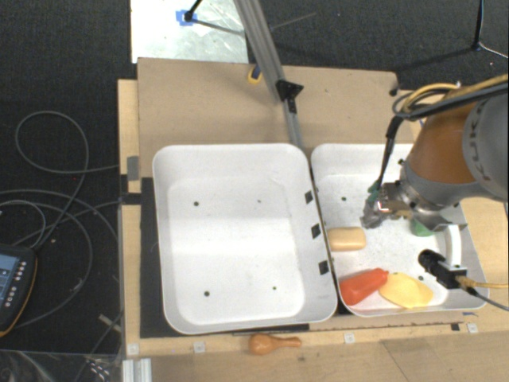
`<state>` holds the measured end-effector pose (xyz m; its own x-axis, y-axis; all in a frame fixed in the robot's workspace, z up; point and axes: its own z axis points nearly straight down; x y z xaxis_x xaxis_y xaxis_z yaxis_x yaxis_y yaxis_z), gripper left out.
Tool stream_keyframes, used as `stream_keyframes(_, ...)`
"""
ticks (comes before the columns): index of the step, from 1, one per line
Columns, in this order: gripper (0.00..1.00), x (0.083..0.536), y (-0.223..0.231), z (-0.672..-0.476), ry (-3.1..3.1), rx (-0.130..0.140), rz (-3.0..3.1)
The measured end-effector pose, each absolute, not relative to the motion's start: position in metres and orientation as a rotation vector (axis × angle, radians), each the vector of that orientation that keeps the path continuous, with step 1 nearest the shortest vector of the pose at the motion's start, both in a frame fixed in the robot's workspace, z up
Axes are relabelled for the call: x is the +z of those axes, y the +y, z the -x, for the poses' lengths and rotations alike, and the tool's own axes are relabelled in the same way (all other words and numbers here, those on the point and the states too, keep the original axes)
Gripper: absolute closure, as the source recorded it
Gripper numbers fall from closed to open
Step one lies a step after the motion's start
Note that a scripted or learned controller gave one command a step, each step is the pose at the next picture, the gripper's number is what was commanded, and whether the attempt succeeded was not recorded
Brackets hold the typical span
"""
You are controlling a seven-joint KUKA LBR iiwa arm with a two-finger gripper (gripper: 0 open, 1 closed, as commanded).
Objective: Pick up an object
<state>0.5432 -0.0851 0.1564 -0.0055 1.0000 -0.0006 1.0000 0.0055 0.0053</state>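
Observation:
The right bin (342, 173) holds a pale beige block (347, 239) near its left wall, a red-orange piece (363, 285) at the front, and a yellow piece (406, 290) beside it. A green thing (421, 228) peeks out under the arm. My gripper (377, 209) hangs low over the bin's middle, just up and right of the beige block. I see nothing between its fingers.
The left bin (238, 237) sits beside the right one, with black clips (315, 231) along the shared wall. A slanted metal pole (266, 50) crosses the back. A small orange object (273, 342) lies on the bench front edge. Cables trail on the floor at left.

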Motion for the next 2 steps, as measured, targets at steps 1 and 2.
stream_keyframes(1, 1.00, 0.200, -0.088, -0.548, 2.223, 0.006, -2.212)
stream_keyframes(2, 1.00, 0.245, -0.088, -0.549, 2.223, 0.007, -2.211)
